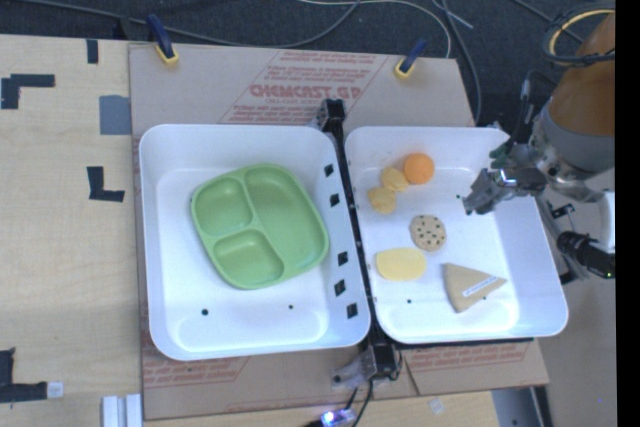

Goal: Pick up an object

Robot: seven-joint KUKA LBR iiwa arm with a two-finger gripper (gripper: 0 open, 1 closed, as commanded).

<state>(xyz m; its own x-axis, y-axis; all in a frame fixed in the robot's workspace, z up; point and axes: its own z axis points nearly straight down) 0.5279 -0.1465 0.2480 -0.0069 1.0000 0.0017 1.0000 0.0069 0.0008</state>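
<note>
The right bin [520,315] holds an orange ball [418,167], two small yellow pieces [388,190], a chocolate-chip cookie [428,232], a pale yellow oval [400,264] and a tan wedge [470,286]. My gripper [485,193] hangs over the right part of this bin, to the right of the orange ball and the cookie and apart from both. Nothing shows between its dark fingertips. The arm comes in from the right edge.
A green three-compartment plate [260,225] lies in the left bin [170,315]. A black divider [342,215] runs between the bins. Both stand on cardboard [300,80] clamped to the wooden bench, with cables behind.
</note>
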